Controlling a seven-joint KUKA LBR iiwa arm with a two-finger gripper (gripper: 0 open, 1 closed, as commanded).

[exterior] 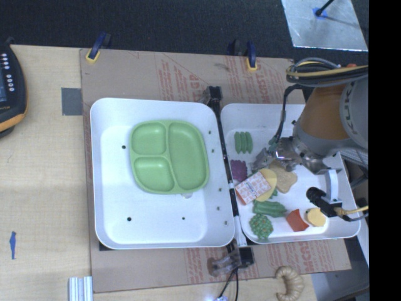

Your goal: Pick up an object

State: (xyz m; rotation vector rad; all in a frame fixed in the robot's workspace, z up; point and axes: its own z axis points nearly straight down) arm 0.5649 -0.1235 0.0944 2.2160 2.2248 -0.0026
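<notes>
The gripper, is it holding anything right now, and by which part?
Cannot be told: the gripper is down among the toy foods in the right bin.

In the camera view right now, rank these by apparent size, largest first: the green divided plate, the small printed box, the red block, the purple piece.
1. green divided plate, far the largest
2. small printed box
3. red block and purple piece: they look about alike, and the purple piece is partly hidden by the box, so I won't rank them.

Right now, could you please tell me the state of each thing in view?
Green plate: upright in the left bin.
Arm: over the right bin.
Claw: low among the toy food.
Red-and-white packet: lying flat, untouched.
</notes>
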